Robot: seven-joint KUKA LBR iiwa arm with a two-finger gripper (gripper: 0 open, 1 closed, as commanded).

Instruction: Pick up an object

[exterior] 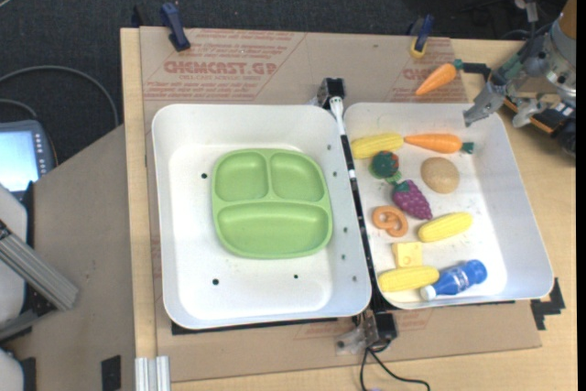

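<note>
Ten plastic toy foods crowd the right-hand shallow white bin point(526, 224), loosely scattered for easy picking, while the left-hand white bin point(174, 197) carries a green three-compartment plate point(271, 202). At the frame's upper right, the grey two-finger gripper point(487, 102) hovers at the bin's far corner; whether it grips anything cannot be told. Nearest it lies the orange toy carrot point(434, 142), beside a yellow corn cob point(376, 144). A second orange carrot point(436, 79) rests outside on the cardboard.

Arm enters from upper right, low over the bench. Gripper point(492, 101) points down-left, grey fingers point(478, 112) slightly spread, nothing between them. Wrist hardware sits behind it at the frame's edge.
</note>
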